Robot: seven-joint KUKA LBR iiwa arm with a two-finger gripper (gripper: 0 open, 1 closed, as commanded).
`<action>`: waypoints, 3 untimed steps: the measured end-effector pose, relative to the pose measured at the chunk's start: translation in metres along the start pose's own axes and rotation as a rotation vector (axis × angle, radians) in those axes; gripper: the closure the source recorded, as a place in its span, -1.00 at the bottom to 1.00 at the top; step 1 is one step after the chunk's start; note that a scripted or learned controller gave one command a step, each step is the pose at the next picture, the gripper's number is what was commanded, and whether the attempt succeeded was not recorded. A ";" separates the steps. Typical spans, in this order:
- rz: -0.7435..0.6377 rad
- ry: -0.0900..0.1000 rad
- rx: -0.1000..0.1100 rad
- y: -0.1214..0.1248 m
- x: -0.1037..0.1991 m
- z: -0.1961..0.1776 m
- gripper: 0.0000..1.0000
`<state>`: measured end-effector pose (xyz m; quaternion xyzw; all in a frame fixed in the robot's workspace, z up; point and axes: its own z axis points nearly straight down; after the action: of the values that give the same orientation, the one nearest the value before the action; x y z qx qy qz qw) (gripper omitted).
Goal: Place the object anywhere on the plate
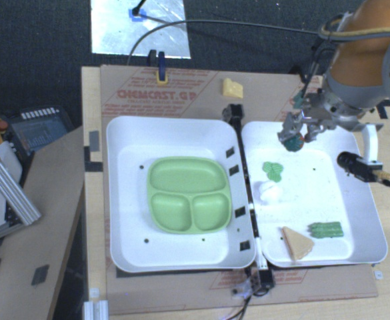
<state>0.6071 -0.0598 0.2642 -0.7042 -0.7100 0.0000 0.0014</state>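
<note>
- The bench (95,179) bears two white bins; the left bin (125,245) holds a green plate (185,195) with three compartments, and no object lies on it, so the task looks to be at its start.
- The right bin (355,205) holds four loose pieces, any of which could be the object to move.
- The arm (368,52) reaches in over the right bin's far edge, and its gripper (293,139) hangs above the bin's upper left part, near the divider.
- Something dark with a hint of red sits at the gripper's tip; whether it is a carried piece or part of the tool, and how the jaws stand, I cannot tell.
- A tan wedge (297,243) lies by the near rim, with a dark green block (326,230) just beside it.
- A small green piece (273,171) lies nearest the gripper, with a white piece (269,192) touching or just beside it.
- To do this well, I judge the gripper should descend straight on one piece, keeping clear of its neighbour, then lift high enough to cross the divider before lowering over the plate.
</note>
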 end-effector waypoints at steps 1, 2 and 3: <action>-0.001 0.000 0.000 -0.023 0.048 0.000 1.00; -0.002 0.001 0.000 -0.045 0.102 0.012 1.00; 0.000 0.000 0.001 -0.068 0.135 0.024 1.00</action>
<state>0.5377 0.0751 0.2408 -0.7043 -0.7099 0.0005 0.0017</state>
